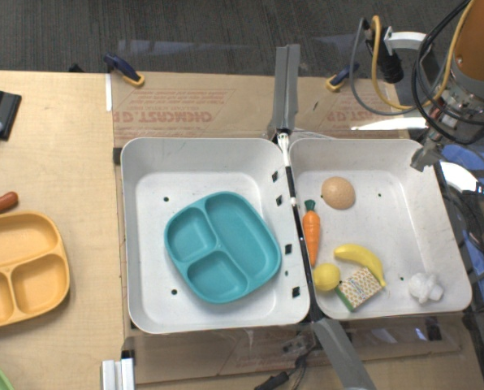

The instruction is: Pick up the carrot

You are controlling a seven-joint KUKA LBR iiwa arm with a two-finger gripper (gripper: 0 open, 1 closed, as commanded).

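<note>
End effector (425, 154) hangs over the far right rim of your right bin (445, 218), its opening something you cannot tell, well apart from the carrot (310, 229), which lies against that bin's left wall, between the lemon (326, 276) and the egg (337, 192).

Even overhead light fills the bench; glare whitens the right bin's far rim (388, 124), soft shadows hug the bin walls, and the edges blur slightly.
</note>
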